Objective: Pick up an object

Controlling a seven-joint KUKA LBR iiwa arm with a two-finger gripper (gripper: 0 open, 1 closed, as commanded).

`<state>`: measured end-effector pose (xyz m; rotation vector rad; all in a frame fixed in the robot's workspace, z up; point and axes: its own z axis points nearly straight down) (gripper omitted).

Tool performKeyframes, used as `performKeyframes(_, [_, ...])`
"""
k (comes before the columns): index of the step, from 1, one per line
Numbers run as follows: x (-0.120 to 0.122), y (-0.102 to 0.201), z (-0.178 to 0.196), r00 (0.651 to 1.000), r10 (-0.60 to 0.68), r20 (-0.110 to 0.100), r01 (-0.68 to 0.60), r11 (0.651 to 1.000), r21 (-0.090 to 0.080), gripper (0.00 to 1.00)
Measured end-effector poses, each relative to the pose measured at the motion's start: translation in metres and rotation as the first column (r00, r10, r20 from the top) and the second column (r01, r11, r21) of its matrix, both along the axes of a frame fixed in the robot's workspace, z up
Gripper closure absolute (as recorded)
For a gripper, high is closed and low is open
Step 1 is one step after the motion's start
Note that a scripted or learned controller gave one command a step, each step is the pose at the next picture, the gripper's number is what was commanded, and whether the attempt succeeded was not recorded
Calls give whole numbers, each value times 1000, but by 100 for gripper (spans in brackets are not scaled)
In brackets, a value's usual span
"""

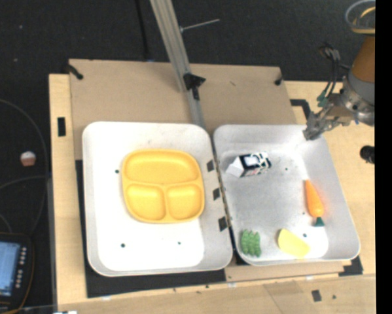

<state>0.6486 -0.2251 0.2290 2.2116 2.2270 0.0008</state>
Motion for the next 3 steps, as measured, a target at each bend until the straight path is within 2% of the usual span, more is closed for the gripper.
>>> performKeyframes(2, [16, 100, 20, 1000, 0, 1, 0, 1000, 3, 100])
performKeyframes(3, [11, 152, 29, 1000, 1, -1, -1, 1000, 3, 100])
